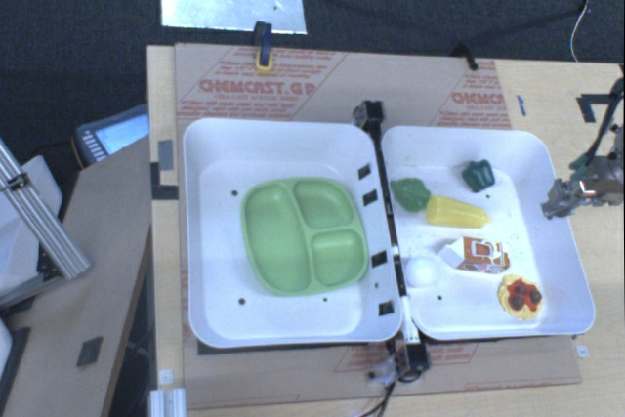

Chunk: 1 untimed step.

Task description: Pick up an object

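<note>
Two shallow white bins stand side by side on the desk (pixel 322 78), which is covered with a brown sheet printed with red letters. The left bin (pixel 210 161) holds a green divided plate (pixel 303 234) with three compartments; it lies flat near the middle of this bin and nothing lies on it.

The right bin (pixel 566 293) holds all the small objects. A dark green pepper (pixel 478 175) is in the far part of the bin. A lighter green leafy vegetable (pixel 411 194) lies close to the wall between the two bins. Just beside it, towards the right, lies a yellow corn cob (pixel 455 211); the two seem to touch, but I cannot tell for sure. Nearer to the camera there is a small white and orange carton (pixel 478 255), lying on its side. A white round object (pixel 423 272) sits near the dividing wall, left of the carton. In the near right corner lies a small pizza slice (pixel 520 296), yellow with red spots.

The end effector (pixel 564 200) is at the right edge of the right bin, over its rim, and the arm comes in from the right side. It is apart from all the objects, and nothing is between its fingers. The picture is too small and blurred at this place, so I cannot tell if it is open or closed.
</note>
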### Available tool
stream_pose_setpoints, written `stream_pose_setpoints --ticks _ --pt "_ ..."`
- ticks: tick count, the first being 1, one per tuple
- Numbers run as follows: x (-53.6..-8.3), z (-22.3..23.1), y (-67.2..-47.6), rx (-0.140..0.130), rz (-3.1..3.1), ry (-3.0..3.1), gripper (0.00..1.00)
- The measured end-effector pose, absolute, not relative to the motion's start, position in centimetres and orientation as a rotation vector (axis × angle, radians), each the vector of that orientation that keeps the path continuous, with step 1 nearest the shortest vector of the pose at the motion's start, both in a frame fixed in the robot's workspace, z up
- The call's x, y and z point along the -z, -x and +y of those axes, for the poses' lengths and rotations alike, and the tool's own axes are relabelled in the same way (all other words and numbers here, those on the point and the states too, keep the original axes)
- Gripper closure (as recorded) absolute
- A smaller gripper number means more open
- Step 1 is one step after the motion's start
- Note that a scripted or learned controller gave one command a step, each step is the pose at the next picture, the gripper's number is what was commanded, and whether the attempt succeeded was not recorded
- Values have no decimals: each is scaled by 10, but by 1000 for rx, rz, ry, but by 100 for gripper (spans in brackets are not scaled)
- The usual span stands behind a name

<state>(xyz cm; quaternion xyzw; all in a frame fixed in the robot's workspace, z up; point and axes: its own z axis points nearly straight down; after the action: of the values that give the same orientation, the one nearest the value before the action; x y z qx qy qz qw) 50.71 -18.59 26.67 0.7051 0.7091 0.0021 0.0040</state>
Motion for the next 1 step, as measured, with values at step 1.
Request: stream_pose_setpoints --ticks 1 --pt "-252 -131 -505 -4 2232 -2210 100"
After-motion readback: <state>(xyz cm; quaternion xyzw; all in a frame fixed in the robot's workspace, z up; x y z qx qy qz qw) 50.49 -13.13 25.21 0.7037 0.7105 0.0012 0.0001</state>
